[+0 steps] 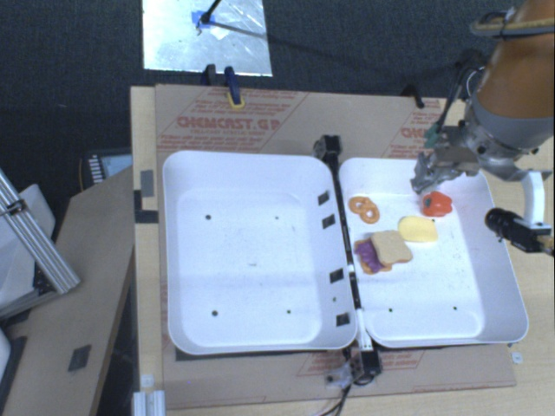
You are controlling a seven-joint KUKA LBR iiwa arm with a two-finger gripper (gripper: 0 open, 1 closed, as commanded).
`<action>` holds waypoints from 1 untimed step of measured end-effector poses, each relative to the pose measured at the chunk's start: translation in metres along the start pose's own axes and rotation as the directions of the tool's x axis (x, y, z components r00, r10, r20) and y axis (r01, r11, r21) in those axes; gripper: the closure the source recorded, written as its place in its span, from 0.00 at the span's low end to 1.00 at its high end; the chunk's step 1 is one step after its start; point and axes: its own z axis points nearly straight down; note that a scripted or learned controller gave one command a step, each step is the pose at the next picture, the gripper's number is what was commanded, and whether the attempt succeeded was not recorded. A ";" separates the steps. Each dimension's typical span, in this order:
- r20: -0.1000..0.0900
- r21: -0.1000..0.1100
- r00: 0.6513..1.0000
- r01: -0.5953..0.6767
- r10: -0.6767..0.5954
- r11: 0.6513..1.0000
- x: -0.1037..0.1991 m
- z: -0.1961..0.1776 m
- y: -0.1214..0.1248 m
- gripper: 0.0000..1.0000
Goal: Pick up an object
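A grey KUKA arm reaches in over the right-hand bin, its gripper poised directly above a small red toy, apparently a tomato or pepper, in what looks like the approach stage of a pick; nothing can be seen between the fingers, and whether the jaws stand apart or closed cannot be told from this angle. The red toy lies near the far edge of that bin, with a yellow lemon-like piece just nearer the camera from it, a toy sandwich of tan bread on a purple layer further toward the centre divider, and an orange pretzel beside the red toy on the divider side. All four items sit in the far half of the right-hand bin. The left-hand bin, touching the right one along the divider, shows bare white floor with a few dark specks. The next move likely calls for a straight descent onto the red toy, centred well enough to avoid nudging the yellow piece close by.
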 end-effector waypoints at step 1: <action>-0.001 0.003 1.000 -0.001 0.001 1.000 0.084 -0.041 0.000 1.00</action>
